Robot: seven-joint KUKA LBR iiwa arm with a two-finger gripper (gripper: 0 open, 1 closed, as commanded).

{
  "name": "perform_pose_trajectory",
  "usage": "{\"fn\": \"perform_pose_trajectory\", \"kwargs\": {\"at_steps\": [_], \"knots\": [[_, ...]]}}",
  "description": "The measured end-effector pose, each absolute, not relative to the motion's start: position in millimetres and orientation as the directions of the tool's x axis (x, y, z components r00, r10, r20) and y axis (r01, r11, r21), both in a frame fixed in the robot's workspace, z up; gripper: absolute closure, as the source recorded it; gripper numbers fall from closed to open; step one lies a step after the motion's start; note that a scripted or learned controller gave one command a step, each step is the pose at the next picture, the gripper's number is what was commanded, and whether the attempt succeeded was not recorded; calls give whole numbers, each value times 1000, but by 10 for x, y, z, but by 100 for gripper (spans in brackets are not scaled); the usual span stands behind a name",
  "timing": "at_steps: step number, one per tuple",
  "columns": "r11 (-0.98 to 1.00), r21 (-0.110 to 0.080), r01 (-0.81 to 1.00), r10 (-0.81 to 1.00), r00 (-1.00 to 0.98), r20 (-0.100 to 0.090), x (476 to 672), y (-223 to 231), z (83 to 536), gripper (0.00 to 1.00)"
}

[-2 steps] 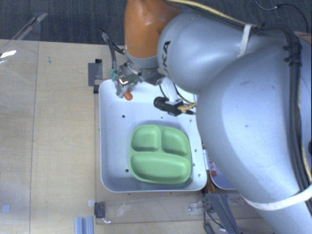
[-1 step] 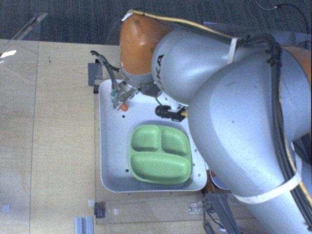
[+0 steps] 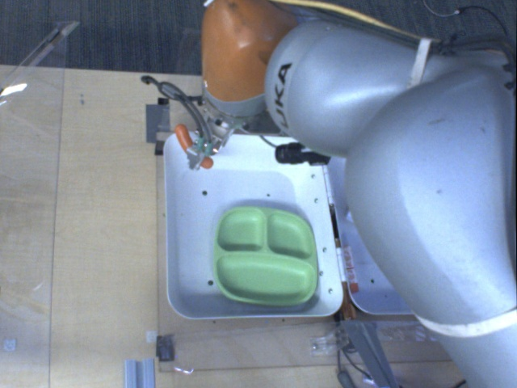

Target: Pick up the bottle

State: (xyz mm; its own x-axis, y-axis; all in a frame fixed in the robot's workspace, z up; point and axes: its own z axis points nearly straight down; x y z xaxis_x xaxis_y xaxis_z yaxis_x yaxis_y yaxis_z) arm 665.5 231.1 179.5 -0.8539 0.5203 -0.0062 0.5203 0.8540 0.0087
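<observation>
The grey KUKA arm with the orange band (image 3: 242,47) is reaching over the far left corner of the left shallow white bin (image 3: 182,241), and its 2-finger gripper (image 3: 198,153) is hanging just above that corner, I think because the program is searching there. The green plastic divided tray with 3 compartments (image 3: 265,255) is lying upside-up in the near part of this bin. I cannot tell the state of the claw, and I am not finding any bottle; possibly the big arm is covering it.
</observation>
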Motion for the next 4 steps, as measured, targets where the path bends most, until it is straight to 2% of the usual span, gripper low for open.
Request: {"fn": "perform_pose_trajectory", "kwargs": {"at_steps": [1, 2, 3, 4], "knots": [[854, 8, 521, 521, -854, -6, 6654, 2310, 1793, 0], [991, 8, 135, 135, -991, -11, 6481, 2366, 902, 0], [992, 1, -125, -125, -992, -13, 6545, 2332, 902, 0], [924, -9, -382, -382, -924, -2, 6730, 2259, 902, 0]]}}
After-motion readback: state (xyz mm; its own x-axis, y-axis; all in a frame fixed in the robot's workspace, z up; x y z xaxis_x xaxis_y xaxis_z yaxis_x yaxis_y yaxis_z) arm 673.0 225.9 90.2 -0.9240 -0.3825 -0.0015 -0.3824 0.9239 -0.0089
